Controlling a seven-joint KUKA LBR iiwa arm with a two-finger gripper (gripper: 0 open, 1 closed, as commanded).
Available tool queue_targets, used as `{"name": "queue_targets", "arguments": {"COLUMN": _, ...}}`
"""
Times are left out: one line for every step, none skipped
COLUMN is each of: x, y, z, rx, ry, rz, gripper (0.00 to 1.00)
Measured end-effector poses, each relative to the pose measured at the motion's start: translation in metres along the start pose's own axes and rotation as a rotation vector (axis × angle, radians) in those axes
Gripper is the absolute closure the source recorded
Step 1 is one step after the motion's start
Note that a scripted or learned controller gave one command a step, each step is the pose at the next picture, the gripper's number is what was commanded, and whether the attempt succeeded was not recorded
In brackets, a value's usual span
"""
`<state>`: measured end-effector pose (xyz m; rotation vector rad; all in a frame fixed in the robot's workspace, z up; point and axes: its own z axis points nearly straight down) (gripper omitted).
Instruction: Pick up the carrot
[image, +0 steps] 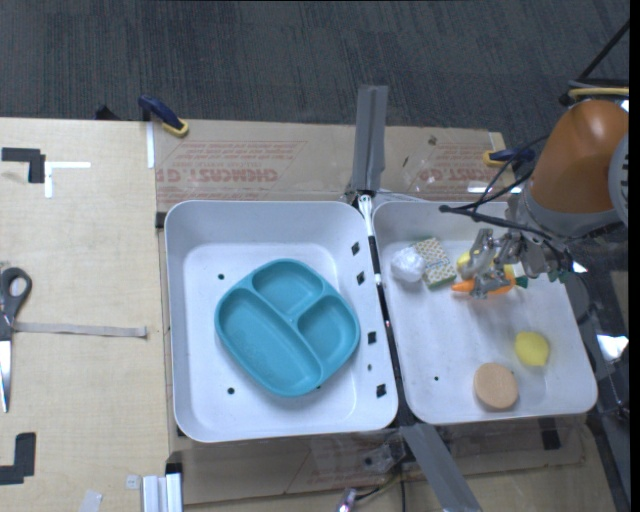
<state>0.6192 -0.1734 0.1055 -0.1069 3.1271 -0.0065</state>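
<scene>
The carrot (463, 287) is a small orange piece lying in the upper middle of the right bin (440, 372). Its orange ends stick out on both sides of my gripper (489, 278), which has come down right over it from the right. The carrot's middle is hidden under the gripper's grey body. A small yellow item (465, 262) lies just above the carrot's left end, touching or nearly touching the gripper.
A checkered pad (434, 260) and a white crumpled lump (407, 265) lie left of the carrot. A yellow ball (532, 348) and a tan disc (495, 386) sit lower right. The left bin (190, 300) holds a blue divided plate (288, 326). Scissors (10, 300) lie at far left.
</scene>
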Motion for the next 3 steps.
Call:
{"name": "queue_targets", "arguments": {"x": -0.002, "y": 0.004, "z": -0.094, "rx": -0.001, "ry": 0.006, "rz": 0.384, "gripper": 1.00}}
{"name": "queue_targets", "arguments": {"x": 0.058, "y": 0.063, "z": -0.106, "rx": -0.003, "ry": 0.009, "rz": 0.332, "gripper": 1.00}}
{"name": "queue_targets", "arguments": {"x": 0.060, "y": -0.025, "z": -0.125, "rx": 0.004, "ry": 0.010, "rz": 0.993, "gripper": 1.00}}
